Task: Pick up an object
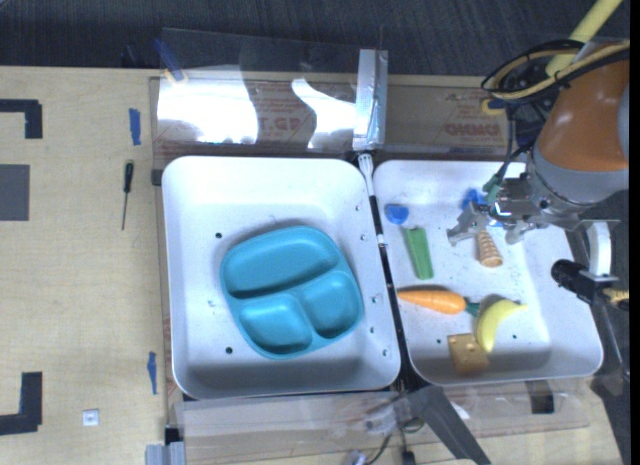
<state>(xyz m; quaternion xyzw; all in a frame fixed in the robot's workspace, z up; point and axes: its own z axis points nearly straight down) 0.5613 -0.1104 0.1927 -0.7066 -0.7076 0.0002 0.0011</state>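
- Pale wooden bench [70, 283] bearing two shallow white bins; divided blue plastic tray [290, 289] far left of gripper.
- Metal two-finger gripper [487, 221] spread apart, gripping nothing, poised just above ridged tan cone [488, 249].
- Nearby, lower left: green block [419, 252], orange carrot [432, 301], yellow banana [493, 320].
- Likely to slip off the tapered cone on closing.

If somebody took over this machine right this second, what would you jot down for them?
Gripper: low in the right bin, over a small tan cone-shaped toy. Whether it grips it, I cannot tell.
Right bin also holds: small blue piece, green stick, toy carrot, toy banana, tan block.
Left bin: a blue divided tray.
Done: arm is down among the toys.
Left: nothing is visibly lifted yet; a pick-up is still needed.
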